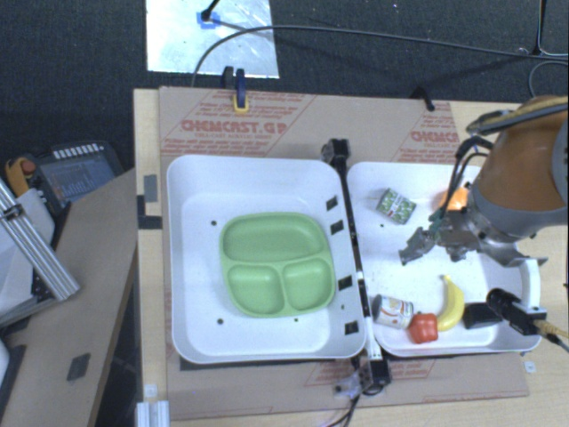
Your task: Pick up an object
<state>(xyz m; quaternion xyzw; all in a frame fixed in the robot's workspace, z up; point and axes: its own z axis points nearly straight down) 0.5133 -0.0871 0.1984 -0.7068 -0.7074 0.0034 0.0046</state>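
Okay, I have the gripper (413, 249) over the right bin (378, 256), hanging above bare white floor near the middle, with the arm (524, 185) coming in behind it from the right. From this angle I can't tell whether the gripper is open or closed. I see nothing held in it, and it touches none of the objects.

Candidates around it: a green packet (395, 205) sits near the gripper, just beyond it toward the far wall and slightly left. An orange object (455, 198) is beyond it to the right, tucked against the arm and partly hidden. On the near side, a banana (452, 302) lies to the gripper's right, and a red pepper (424, 327) touches the banana's lower end. A small can (392, 310) rests just left of the pepper, nearly straight below the gripper in my view.

Well off to the gripper's left, the left bin (191, 238) holds a green divided plate (271, 265). Both bins rest on the bench (373, 118).
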